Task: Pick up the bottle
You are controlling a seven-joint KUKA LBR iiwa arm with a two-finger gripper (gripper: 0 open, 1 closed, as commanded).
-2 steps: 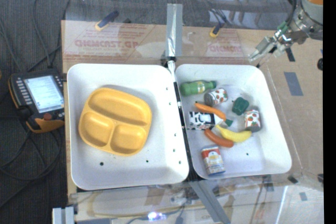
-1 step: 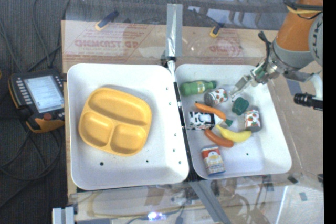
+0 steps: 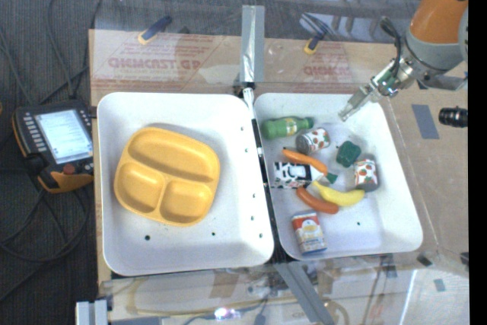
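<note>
Two shallow white bins sit side by side on my bench: the left bin (image 3: 122,240) and the right bin (image 3: 396,228), both smooth plastic with rounded corners, meeting at a raised centre seam. In the left bin lies one yellow divided tray (image 3: 167,175), glossy, with three compartments and soft rounded edges. My arm (image 3: 441,7), grey with its orange band, comes in at the upper right and is cut off by the edge of the view. My gripper (image 3: 351,109) hangs over the right bin's far rim; its fingers run together into one thin pale sliver, so I cannot tell whether they are parted or closed.

In the right bin I count one green bottle (image 3: 287,126) lying on its side near the far left corner, cap pointing right. Three small printed cans sit there too, one just right of the bottle. There is one banana (image 3: 339,195), curved and matte, and two orange carrots (image 3: 304,160) partly overlapped. One black-and-white carton (image 3: 290,175) and one dark green block (image 3: 348,153) are too small to read.
</note>
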